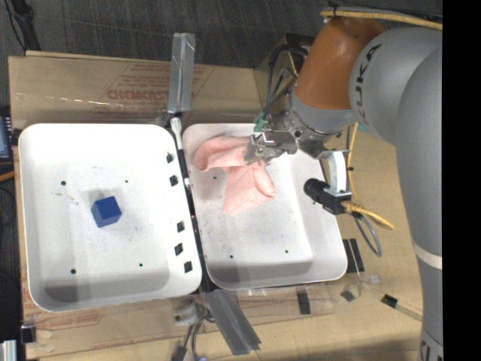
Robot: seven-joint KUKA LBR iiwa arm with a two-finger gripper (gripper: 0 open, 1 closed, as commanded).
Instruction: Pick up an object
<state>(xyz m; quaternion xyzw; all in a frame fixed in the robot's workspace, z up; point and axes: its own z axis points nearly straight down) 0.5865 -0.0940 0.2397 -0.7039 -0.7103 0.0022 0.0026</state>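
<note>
A sheet of brown cardboard [90, 89] covers the bench, with dark carpet-like floor behind it at the top. Two shallow white bins sit side by side on it. The left bin [45, 201] has a small blue cube [106, 210] lying a little left of its middle, well apart from everything else. In the right bin [301, 239], a crumpled pink cloth [233, 171] lies across the upper left part. The grey arm with its orange band [334, 59] reaches in from the right, and the gripper [263, 145] sits right at the cloth's upper edge. Its metal fingers look drawn together on a fold of the pink cloth, which bunches up under them.
</note>
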